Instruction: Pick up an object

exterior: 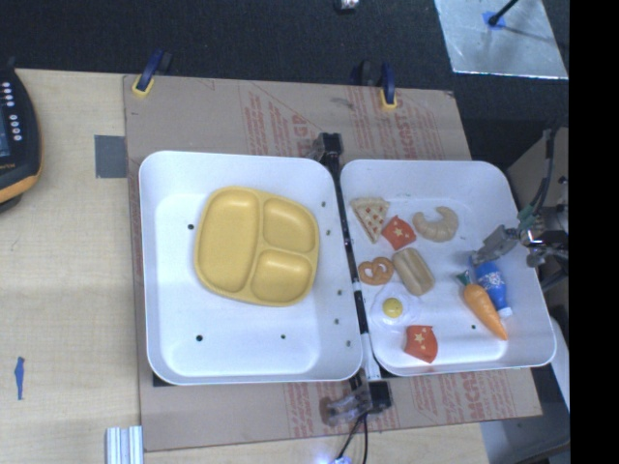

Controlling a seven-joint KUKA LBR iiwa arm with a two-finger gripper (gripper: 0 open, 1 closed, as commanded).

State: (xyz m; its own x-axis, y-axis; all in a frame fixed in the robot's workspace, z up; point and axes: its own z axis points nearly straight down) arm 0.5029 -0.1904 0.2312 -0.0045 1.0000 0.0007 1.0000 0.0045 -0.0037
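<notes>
Reaching in from the right, the gripper (503,242) hangs over the right edge of the right bin (484,177), just above a small blue packet (491,286); whether its fingers are wide or narrow I cannot tell, and nothing is seen between them. Beside the blue packet lies a carrot (483,310), touching it on the lower side. Further left in the same bin sit a pizza slice (370,216), a red piece (397,232), a tan croissant (437,224), a pretzel (375,272) just beside a hot dog (414,271), a small yellow ball (392,307) and a red wedge with a star (421,342) near the bottom rim. The left bin (164,259) holds a yellow divided plate (256,246), lying flat. Both bins rest on a cardboard sheet (242,114) clamped to the desk (58,288).
</notes>
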